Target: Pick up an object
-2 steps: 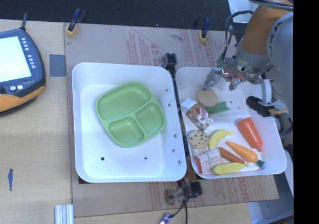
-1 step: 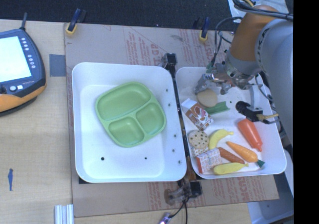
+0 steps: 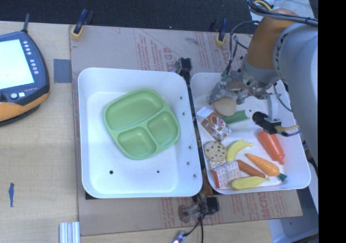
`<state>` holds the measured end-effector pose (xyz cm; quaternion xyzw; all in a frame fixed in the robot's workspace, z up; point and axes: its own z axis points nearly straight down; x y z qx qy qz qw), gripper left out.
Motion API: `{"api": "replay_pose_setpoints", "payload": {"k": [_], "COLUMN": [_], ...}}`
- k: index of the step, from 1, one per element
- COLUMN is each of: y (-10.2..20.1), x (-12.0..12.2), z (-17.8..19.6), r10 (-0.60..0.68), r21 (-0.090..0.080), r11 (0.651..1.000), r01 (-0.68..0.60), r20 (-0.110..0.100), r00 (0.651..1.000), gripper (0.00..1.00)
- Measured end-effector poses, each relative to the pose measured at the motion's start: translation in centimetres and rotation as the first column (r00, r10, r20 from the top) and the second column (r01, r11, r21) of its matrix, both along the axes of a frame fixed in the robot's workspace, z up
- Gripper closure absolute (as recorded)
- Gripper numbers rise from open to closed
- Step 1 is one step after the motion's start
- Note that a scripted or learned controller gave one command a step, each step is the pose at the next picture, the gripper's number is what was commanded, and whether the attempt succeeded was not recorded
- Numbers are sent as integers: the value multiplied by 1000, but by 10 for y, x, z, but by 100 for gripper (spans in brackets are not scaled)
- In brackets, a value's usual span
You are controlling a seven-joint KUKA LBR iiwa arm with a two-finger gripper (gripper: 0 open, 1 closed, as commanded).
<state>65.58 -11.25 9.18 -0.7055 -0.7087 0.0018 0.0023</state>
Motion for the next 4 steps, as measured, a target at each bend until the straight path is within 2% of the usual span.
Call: {"api": "replay_pose_setpoints", "payload": {"k": [4], "y": [0], "x": [0], "z": [0], "r10": [1], "r21": [1], "r11": [1000], "r01": [-1], "r20": [-1], "r00": [1000], "gripper": [0]}}
